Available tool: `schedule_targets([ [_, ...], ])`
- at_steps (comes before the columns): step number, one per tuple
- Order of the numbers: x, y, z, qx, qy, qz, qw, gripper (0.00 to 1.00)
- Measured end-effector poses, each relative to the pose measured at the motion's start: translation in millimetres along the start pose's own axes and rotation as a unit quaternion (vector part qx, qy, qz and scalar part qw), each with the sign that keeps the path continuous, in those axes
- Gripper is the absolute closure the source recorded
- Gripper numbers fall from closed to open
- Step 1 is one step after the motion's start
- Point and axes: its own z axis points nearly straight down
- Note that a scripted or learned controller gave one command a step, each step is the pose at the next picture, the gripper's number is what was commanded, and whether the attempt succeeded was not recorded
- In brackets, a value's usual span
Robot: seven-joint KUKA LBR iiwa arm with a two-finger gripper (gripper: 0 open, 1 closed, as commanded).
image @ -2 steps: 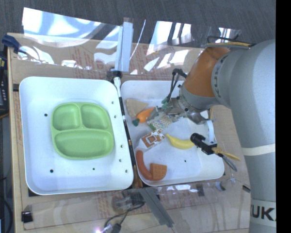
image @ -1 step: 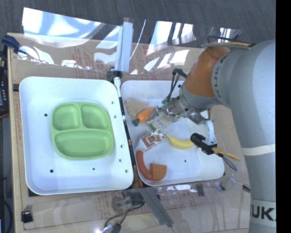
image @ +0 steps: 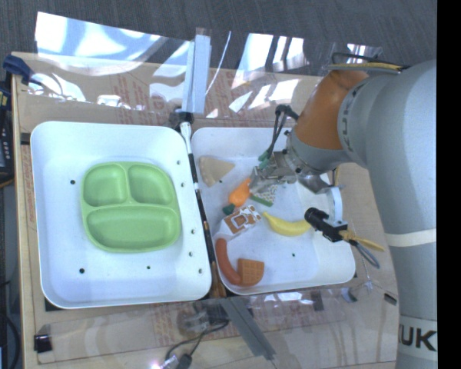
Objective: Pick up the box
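We see a thick grey arm with an orange band, dark cable, and partial black lettering "UK".

A divided tray is sitting in the left bin, while I am reaching into the right bin from the right. My gripper is hanging over that bin's middle, with the box lying just below-left of it. A banana is lying right of the box, and a sausage and a waffle are lying nearer the front wall.

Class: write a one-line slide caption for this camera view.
Gripper hovers in the right bin above the box and banana.
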Motion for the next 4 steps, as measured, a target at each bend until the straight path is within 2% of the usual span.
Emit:
schedule_targets([
  [1, -0.1, 0.0, 0.0, 0.000, 0.000, 0.000, 1.0000, 0.00],
  [2, -22.7, 16.6, 11.2, 0.000, 0.002, -0.030, 0.9995, 0.00],
  [3, -23.2, 18.2, -0.5, -0.001, 0.000, -0.032, 0.9995, 1.00],
  [4, -23.3, 18.1, -0.3, -0.001, 0.000, -0.032, 0.9995, 0.00],
])
